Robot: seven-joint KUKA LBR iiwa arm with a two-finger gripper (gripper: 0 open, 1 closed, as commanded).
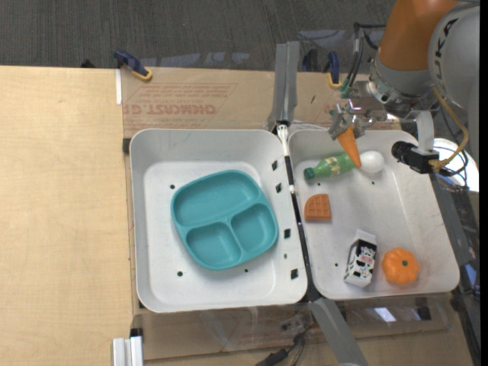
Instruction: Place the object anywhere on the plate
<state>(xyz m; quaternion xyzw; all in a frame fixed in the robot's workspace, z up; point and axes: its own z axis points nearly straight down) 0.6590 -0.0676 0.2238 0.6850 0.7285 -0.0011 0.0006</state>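
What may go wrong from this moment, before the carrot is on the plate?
1. The carrot hangs tilted from the gripper, which seems to pinch only its upper end; it may slip out on the way.
2. It hangs just above the green bottle and white ball; a drop may knock them.
3. The plate lies in the other bin, so the carrot must clear the bins' rims.

The teal divided plate (224,219) looked smooth matt plastic, the white bins (152,280) glossy plastic, the bench (53,204) pale wood.
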